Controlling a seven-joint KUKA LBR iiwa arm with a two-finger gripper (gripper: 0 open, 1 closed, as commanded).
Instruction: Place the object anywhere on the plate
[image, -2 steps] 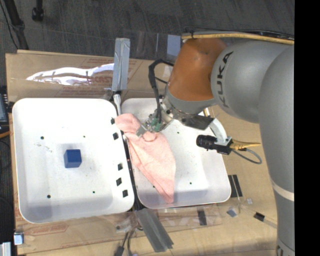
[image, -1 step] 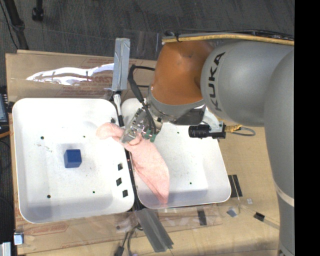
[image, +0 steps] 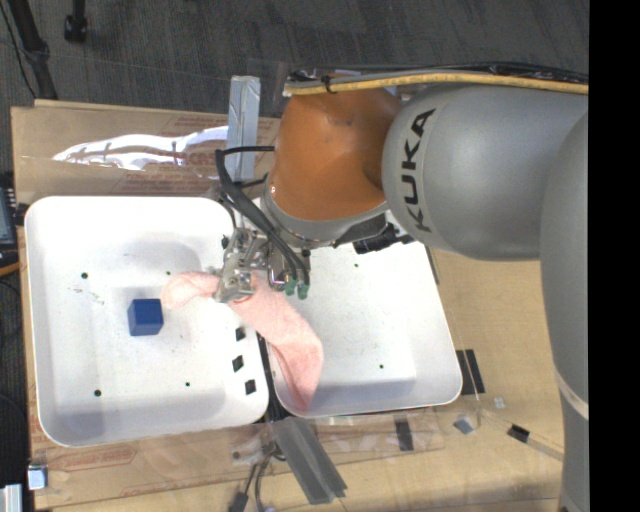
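Note:
A pink cloth (image: 290, 335) lies draped over the ridge between the two white bins. One end rests in the left bin and the other hangs toward the front of the right bin. My gripper (image: 262, 283) hangs directly over the cloth's upper part, at or just above the fabric. The wrist hides the contact, so I cannot make out a grip. A small blue cube (image: 145, 316) sits on the floor of the left bin (image: 60, 300), well to the left of the gripper.
The right bin (image: 400, 330) shows bare white floor to the right of the cloth. The arm's large orange and grey body (image: 400, 170) covers the back of that bin. Tape strips and a metal bracket (image: 305, 455) lie on the bench in front.

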